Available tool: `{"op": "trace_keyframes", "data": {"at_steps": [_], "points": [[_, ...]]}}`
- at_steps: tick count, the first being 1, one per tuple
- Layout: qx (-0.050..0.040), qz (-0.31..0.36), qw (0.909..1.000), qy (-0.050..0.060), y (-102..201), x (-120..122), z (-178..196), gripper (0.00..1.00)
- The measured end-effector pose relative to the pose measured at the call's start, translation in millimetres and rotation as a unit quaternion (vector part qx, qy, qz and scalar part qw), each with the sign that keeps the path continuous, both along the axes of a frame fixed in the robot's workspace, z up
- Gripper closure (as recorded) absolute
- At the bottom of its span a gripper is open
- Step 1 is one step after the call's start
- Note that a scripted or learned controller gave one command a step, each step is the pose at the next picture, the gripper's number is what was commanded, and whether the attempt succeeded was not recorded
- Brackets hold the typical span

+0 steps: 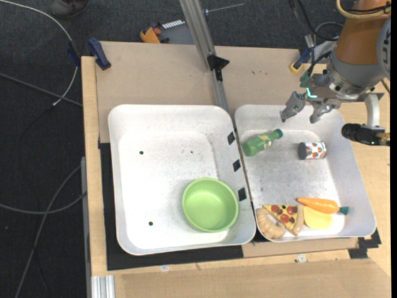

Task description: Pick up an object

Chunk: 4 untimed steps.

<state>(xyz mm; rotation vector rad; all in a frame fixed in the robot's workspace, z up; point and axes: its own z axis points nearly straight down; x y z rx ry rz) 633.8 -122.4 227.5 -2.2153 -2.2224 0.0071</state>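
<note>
My gripper [307,108] hangs open over the far edge of the right bin [353,166], with nothing between its fingers. A green bottle [260,142] lies on its side in that bin, to the lower left of the gripper. A small can with a red and white label [312,150] lies just below the gripper. Along the bin's near edge sit a slice of toy pizza [284,213], a croissant-like pastry [271,224], an orange carrot [319,204] and a yellow piece [317,219].
The left bin [124,141] holds a green bowl [210,204] near its front right corner. A metal pole [200,27] slants up from between the bins. Blue clamps sit on the bench's far corners.
</note>
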Motion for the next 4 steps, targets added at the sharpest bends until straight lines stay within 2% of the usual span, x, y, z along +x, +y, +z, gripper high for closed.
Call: {"op": "trace_keyframes", "data": {"at_steps": [1,2,3,4], "points": [[0.0,0.0,1.0,0.0,0,0,0,0.0],[0.0003,0.0,1.0,0.002,-5,6,-52,0.0],[0.0002,0.0,1.0,-0.001,2,11,-113,0.0],[-0.0003,0.0,1.0,-0.003,3,12,-119,0.0]]}}
